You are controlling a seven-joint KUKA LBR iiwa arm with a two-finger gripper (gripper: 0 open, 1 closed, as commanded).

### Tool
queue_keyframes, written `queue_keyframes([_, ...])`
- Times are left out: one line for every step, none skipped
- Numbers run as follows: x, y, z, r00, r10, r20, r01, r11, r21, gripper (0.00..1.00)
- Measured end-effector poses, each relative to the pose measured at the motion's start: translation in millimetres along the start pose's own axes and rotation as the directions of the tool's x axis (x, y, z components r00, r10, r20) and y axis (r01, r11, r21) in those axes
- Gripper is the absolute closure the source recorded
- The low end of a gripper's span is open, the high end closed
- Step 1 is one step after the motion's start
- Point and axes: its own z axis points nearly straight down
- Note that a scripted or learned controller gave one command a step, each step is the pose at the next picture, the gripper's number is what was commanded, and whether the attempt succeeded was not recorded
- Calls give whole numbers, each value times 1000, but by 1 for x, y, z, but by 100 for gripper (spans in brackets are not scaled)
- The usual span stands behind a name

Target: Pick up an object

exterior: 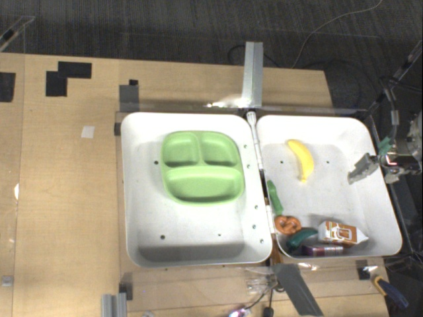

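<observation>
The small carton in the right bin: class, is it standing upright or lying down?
Lying down. The carton rests flat on its side along the right bin's front wall.

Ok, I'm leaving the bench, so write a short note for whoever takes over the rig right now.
Tool: over the right edge of the right bin, nothing seen in it; whether it is open or shut is unclear.
Right bin: banana near the middle; along the front wall a pretzel-like snack, a small carton and a dark marker; a green item by the divider.
Left bin: green divided plate.
Done: nothing picked yet.
Left: grasp and lift one object.
</observation>
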Motion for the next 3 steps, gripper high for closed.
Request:
queue_keyframes([-4, 77, 89, 999, -52, -1, 52, 999, 1, 0])
queue_keyframes([24, 141, 194, 988, -153, 2, 153, 988, -9, 0])
queue_keyframes([26, 143, 180, 988, -152, 0, 152, 988, -16, 100])
